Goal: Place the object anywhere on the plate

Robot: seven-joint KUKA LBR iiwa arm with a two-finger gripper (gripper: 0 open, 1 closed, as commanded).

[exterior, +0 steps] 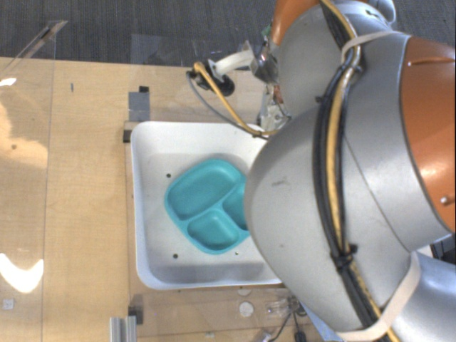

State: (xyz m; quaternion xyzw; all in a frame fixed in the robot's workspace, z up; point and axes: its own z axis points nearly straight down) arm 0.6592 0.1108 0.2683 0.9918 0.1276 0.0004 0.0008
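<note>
One teal plate [206, 204] in the white bin [153, 191], beside the arm [342, 191]

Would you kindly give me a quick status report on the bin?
Arm low over bin, covering its right side. Teal divided plate partly visible in bin. Object unseen.

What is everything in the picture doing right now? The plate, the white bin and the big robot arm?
Plate: teal, divided into compartments, lying flat in the bin, right edge hidden behind the arm.
Bin: white, sitting on the bench, holding the plate.
Arm: hanging over the bin's right side.
</note>
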